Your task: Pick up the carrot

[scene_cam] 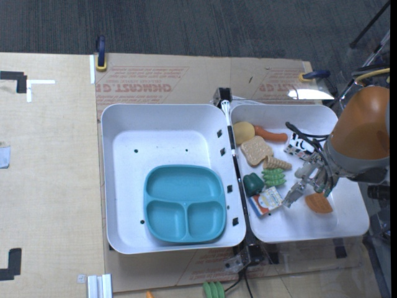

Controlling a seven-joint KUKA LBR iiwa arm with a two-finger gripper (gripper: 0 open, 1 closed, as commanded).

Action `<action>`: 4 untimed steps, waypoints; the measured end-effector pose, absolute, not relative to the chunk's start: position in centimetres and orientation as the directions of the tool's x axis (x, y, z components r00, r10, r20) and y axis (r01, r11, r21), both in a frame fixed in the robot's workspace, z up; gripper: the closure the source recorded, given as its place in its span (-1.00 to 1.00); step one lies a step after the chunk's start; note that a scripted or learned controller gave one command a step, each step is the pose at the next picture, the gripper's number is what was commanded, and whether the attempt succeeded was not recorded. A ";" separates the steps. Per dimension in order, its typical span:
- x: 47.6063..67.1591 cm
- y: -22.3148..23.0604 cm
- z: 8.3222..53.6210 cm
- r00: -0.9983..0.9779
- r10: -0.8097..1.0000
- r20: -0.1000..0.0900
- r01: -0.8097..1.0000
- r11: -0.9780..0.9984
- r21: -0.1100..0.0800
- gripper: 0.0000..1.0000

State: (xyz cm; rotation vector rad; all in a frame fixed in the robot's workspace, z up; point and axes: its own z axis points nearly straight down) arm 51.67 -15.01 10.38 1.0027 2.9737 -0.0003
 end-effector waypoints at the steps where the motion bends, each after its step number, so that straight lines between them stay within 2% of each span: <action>1: 51.8 -15.0 11.3 -0.793 0.609 -0.007 0.609 0.793 0.004 1.00; 2: 51.8 -15.0 11.3 -0.793 0.609 -0.006 0.609 0.793 0.004 -1.00; 3: 52.0 -15.0 12.2 -0.790 0.613 -0.011 0.613 0.790 0.006 1.00; 4: 52.0 -15.0 12.2 -0.790 0.613 -0.010 0.613 0.790 0.006 -1.00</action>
